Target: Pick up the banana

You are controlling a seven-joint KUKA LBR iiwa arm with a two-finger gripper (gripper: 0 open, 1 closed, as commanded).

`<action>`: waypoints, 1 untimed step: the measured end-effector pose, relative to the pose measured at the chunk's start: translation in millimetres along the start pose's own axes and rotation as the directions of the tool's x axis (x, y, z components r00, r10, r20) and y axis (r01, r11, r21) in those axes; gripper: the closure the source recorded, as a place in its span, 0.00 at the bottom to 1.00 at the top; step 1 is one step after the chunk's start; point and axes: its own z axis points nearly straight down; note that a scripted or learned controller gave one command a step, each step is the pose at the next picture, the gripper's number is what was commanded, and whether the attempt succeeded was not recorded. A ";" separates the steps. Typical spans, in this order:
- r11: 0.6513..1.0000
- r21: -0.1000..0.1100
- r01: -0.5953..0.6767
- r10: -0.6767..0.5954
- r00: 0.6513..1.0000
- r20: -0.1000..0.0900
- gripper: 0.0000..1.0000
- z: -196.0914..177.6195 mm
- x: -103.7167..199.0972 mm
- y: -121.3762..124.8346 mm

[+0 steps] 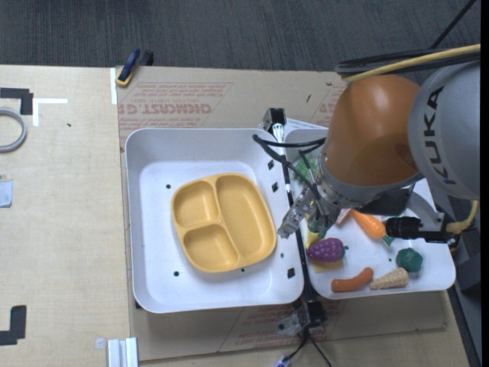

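**Banana position and arm pose**

1. Banana (319, 261): it lies in the right bin (437, 280), near that bin's left wall. Most of it is covered. A yellow strip shows under the purple grapes (327, 248), and a second yellow patch shows just above them, beside the gripper. The long axis and pointing direction cannot be determined from these visible parts.

2. Arm (451, 140): it reaches in from the right and bends down over the right bin. The orange band (370, 128) sits above the wrist and hides the upper part of that bin.

3. Gripper (295, 222): it is low, over the divide between the two bins, just up and left of the banana. Whether it is open or closed cannot be determined. No object is seen held in it.

4. Surroundings: a carrot (368, 224), a green vegetable (409, 260), a red sausage (351, 281) and a pale cone (390, 279) lie in the right bin. The left bin (139, 205) contains a yellow divided plate (221, 222).
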 end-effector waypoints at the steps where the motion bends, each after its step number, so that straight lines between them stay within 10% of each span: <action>1: 0.995 0.002 0.098 -0.098 0.995 -0.003 1.00 34.4 20.9 16.8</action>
